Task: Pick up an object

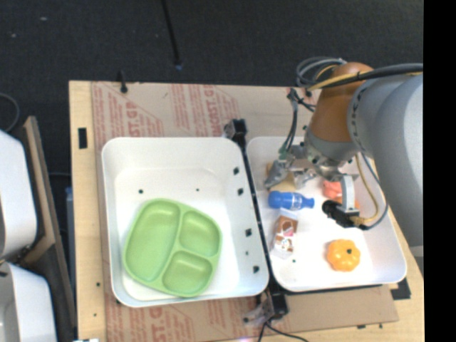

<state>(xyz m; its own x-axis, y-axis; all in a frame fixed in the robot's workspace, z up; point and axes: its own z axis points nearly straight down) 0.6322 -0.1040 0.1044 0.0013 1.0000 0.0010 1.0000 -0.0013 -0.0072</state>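
- While the grey arm with the orange band (335,116) reaches in from the right, its gripper (286,174) sits just above the blue plastic bottle (291,201) in the view, close to it; contact unclear.
- Claw state: cannot tell, too cluttered to read.
- Blue plastic bottle lies on its side on the floor of the right white bin (313,273).
- Small brown-and-white carton (285,235): just below the bottle, not touching it, same bin.
- Orange pumpkin-shaped toy (342,255): down and right of the bottle, well apart from it.
- Pink-red item (332,189): right of the bottle and a bit higher, partly hidden by robot hardware, shape unclear.
- Green three-compartment plastic plate (173,246): well left of the bottle, lying flat in the left white bin (171,162).
- Printed cardboard bench top (164,109): shows up and left of the bottle, behind the bins.
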